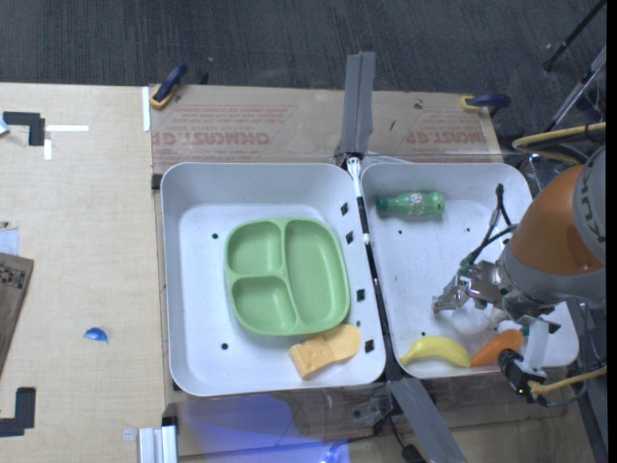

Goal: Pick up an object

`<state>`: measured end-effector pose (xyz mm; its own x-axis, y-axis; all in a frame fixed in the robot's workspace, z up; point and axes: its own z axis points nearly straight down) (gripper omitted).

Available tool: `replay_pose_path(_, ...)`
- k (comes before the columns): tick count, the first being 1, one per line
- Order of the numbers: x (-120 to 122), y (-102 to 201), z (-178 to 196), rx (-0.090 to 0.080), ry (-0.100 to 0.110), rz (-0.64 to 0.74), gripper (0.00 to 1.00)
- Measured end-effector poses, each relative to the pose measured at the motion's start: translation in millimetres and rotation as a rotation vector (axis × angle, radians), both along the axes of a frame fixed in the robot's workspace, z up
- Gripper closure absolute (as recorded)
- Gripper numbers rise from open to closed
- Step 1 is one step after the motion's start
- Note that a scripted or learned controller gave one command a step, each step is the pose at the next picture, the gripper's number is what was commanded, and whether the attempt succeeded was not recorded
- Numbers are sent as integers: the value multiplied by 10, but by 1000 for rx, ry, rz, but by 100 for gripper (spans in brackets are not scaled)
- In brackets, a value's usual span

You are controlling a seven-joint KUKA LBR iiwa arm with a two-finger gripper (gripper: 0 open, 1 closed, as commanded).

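At the near edge of the right bin [439, 177] lies a yellow banana [436, 351], and just beside it, to the right, is an orange carrot [497, 348]. In the near corner of the left bin [178, 258] sits a yellow sponge [324, 348], touching the edge of a green plate [287, 276] with three parts (one long and two small). The plate lies flat in the middle of that bin. The grey arm [564, 230] with its orange band comes in from the right and bends down over the right bin. Its jaws [461, 292] hang low over the white floor of the bin, just above the banana and carrot, and it is too hard to tell if they are released or clenched; nothing can be seen between them. Farther back in the right bin, a green bottle [411, 204] lies on its side near the far wall, well apart from the jaws. Both bins rest on the counter [77, 249], where a small blue thing [94, 335] lies far off to the left.
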<state>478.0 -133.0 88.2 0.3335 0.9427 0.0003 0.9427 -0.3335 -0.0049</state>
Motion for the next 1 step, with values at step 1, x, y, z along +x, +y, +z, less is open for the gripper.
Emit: replay_pose_path(1,430,-383,498,0,3,209,0)
